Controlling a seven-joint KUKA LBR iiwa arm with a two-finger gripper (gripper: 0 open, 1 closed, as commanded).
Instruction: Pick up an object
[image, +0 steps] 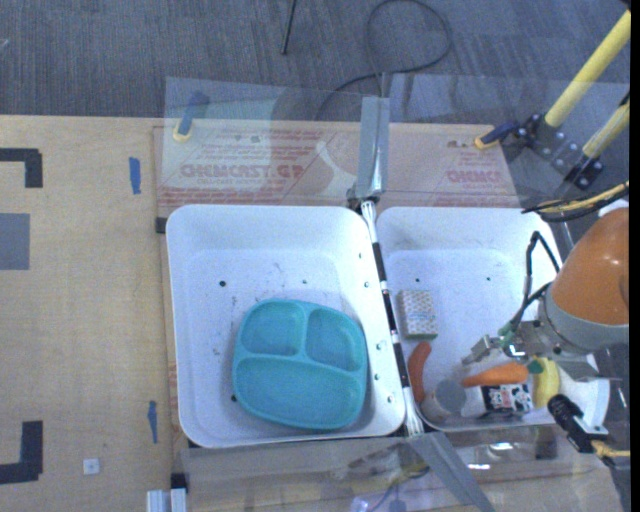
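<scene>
Teal and three-sectioned, a divided plate (300, 363) lies toward the near edge of the left bin (200, 240). My gripper (497, 352) hangs low in the right bin (450, 250) near its front edge, just above an orange carrot (495, 376); whether it is spread or pinching, I cannot tell. A red sausage (417, 367) and a patterned sponge (417, 313) lie along that bin's left wall.
</scene>
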